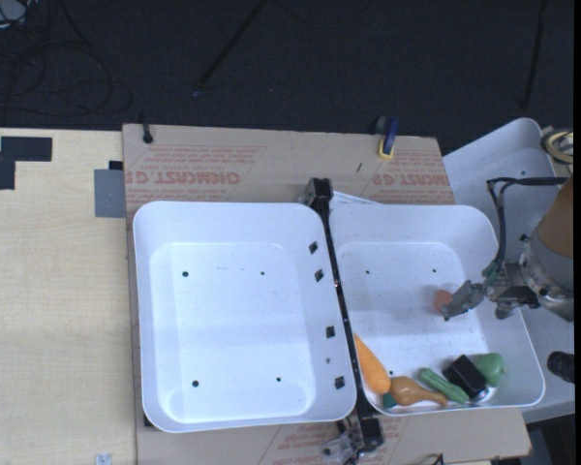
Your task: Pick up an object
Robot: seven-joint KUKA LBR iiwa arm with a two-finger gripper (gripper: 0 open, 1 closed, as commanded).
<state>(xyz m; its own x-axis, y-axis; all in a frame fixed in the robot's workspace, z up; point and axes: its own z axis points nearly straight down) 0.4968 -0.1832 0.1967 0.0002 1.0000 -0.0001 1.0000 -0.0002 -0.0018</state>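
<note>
The left bin (234,318) sits beside the right bin (418,260), where an orange carrot-shaped piece (371,364), green pieces (445,386) and a black block (465,376) crowd the near wall. The gripper (462,301) hangs over a small reddish object (443,299) (largely hidden); its grip cannot be told.

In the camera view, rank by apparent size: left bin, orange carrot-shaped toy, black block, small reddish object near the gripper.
1. left bin
2. orange carrot-shaped toy
3. black block
4. small reddish object; partly hidden by the gripper, so its rank against the block is unsure.
</note>
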